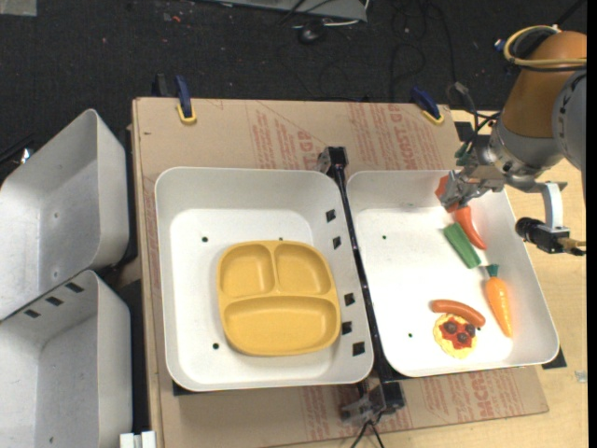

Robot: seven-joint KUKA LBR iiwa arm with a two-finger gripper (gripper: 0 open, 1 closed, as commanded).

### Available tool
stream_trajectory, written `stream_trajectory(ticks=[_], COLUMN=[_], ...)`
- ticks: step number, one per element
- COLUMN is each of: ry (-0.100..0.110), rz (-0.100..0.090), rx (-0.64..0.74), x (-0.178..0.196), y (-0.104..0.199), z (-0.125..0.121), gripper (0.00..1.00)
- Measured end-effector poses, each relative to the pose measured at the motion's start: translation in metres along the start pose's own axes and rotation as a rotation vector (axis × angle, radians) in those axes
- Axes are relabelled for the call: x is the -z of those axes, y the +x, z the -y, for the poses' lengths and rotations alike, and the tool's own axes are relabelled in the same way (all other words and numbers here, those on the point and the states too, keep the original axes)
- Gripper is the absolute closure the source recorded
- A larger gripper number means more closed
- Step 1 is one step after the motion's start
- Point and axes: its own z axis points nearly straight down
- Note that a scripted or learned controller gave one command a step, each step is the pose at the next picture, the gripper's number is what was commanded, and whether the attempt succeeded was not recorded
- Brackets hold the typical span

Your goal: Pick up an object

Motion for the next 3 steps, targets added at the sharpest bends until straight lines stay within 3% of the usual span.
stream_trajectory(ticks=[2, 3], ry=[0.001, 0.006], rz=[0.0, -0.003], rx=[0.0, 0.003], x=[0.091, 0.099], y=[0.003, 0.056], z=[0.001, 0.01], gripper=[1.0, 1.0])
